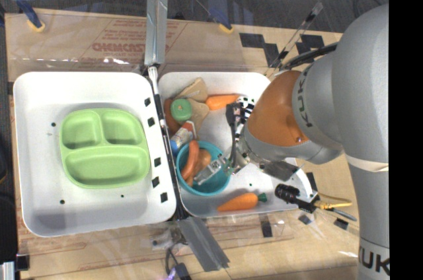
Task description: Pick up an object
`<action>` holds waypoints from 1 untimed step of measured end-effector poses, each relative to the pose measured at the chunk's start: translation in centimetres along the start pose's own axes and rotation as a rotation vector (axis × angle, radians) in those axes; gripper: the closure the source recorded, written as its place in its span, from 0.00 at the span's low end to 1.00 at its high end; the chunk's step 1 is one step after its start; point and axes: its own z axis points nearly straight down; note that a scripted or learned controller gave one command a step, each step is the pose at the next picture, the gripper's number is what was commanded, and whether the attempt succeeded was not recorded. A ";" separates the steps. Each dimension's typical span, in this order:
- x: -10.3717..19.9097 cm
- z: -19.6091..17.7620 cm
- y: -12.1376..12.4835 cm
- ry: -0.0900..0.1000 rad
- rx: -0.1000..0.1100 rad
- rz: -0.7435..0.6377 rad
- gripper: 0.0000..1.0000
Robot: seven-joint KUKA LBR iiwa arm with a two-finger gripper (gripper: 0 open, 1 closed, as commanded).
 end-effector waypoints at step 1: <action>-0.9 -1.4 -0.2 -0.019 -0.002 0.002 1.00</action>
